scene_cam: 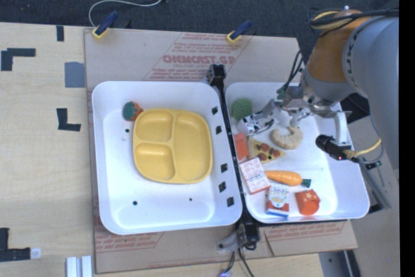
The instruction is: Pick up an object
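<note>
Claw (290, 115) sits low over the upper part of the right bin (353, 207), fingers splayed open with nothing between them. Beige cookie-like piece (286, 137) lies just below the fingertips, a small black-and-white toy (257, 120) just to their left. Either looks like the nearest candidate. Rest of that bin: green ball (242, 106) near the top left, pizza slice (266, 152), carrot (285, 177), red piece (308, 202), small cartons (253, 175) along the divider. Left bin (107, 159) holds a yellow divided plate (173, 144) and a small red-green toy (131, 111).

Advice for the grasp: pick one target, centre the fingers over it, drop straight down. The beige piece is flat, so go low before closing and stay clear of the pizza slice.
</note>
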`<action>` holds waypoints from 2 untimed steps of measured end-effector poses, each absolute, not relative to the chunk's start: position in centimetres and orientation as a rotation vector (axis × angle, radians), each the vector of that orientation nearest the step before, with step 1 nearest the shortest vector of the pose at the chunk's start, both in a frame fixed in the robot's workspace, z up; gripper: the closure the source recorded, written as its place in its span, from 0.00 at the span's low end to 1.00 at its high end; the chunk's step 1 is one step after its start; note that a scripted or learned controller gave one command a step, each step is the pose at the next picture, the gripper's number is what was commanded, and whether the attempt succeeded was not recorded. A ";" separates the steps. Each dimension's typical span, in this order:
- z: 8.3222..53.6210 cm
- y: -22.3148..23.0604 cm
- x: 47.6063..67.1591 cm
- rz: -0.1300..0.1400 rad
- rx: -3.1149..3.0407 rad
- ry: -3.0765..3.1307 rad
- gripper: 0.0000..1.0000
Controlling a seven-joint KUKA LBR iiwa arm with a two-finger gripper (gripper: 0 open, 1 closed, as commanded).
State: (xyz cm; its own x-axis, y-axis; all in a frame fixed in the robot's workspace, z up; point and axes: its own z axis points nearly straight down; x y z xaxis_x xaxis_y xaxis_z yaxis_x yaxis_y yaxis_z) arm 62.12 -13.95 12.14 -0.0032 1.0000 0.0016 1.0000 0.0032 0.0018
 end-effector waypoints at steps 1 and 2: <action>9.4 -11.1 56.3 0.018 2.203 2.203 0.00; 9.3 -10.3 52.0 0.022 2.204 2.204 0.00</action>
